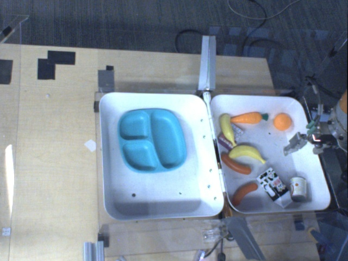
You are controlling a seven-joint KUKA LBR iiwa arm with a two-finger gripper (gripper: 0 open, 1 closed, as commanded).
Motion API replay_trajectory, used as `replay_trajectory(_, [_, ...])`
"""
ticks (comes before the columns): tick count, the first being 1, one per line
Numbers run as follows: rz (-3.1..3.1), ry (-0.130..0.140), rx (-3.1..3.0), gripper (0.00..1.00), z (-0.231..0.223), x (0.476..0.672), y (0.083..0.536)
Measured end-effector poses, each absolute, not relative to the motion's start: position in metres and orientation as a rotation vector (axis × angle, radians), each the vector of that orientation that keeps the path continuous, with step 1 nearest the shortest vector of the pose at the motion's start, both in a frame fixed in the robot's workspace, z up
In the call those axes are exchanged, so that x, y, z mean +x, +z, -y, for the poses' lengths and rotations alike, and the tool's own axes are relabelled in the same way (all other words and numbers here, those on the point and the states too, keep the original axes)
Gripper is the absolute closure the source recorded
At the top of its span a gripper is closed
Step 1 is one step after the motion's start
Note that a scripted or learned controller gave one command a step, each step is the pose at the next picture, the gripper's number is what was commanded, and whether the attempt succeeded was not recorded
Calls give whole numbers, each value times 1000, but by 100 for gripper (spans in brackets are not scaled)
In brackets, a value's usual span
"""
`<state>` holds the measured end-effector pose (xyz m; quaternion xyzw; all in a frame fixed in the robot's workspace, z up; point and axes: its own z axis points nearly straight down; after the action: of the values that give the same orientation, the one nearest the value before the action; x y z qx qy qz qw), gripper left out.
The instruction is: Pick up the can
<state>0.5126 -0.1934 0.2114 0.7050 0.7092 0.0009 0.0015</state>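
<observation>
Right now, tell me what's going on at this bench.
A robot arm reaches in from the right, its gripper hovering over the right bin near its right edge. It is meant to pick up the can, which sits untouched in that bin's near right corner beside a small black-and-white box. Toy food lies around: two bananas, a carrot, an orange and sausages. The left bin holds a blue divided plate.

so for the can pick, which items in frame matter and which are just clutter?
Job:
can, lying near the right bin's front right corner
gripper, over the right bin's right side

Clutter:
carrot
orange
two bananas
two sausages
black-and-white box
blue tray in the left bin
</observation>
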Motion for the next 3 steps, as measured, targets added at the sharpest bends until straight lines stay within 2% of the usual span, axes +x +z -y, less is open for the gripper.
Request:
replay_trajectory(1, [-2155, 6, 2278, 0, 204, 522, 96])
replay_trajectory(3, [-1939, 11, 2466, 0, 197, 627, 87])
